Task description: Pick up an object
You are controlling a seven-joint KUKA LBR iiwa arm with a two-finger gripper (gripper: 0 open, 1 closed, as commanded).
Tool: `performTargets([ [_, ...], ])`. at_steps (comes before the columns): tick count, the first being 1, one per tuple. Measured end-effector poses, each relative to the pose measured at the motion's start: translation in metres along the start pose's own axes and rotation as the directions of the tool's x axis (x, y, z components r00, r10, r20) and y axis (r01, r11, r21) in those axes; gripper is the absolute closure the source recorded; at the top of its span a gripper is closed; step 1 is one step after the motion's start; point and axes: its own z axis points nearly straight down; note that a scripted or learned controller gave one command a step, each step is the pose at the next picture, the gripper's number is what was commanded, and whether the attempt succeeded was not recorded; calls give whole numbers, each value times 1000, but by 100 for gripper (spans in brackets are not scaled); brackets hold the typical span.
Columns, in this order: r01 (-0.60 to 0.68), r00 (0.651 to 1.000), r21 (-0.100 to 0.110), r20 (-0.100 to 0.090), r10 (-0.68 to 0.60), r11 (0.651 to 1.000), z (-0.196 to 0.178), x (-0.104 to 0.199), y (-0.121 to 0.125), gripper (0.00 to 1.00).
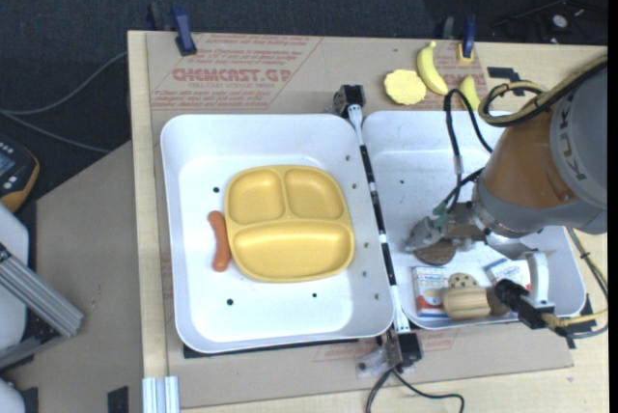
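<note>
The tool (pixel 436 230) sits low in the right bin (pixel 406 151), over a dark brown object (pixel 436 253); I cannot tell its state. Just below, crowded against the bin's near rim, lie a wooden block (pixel 466 305) and a small packet (pixel 430 284). The bin's far half lies bare. In the left bin (pixel 188 237), a yellow divided tray (pixel 288 222) touches an orange sausage (pixel 220 240).

Bench (pixel 241 78) with two white bins (pixel 193 237)
</note>
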Motion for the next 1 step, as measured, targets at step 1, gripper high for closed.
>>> performTargets([
  [1,0,1000,-4,1,0,1000,-10,0,1,100],
])
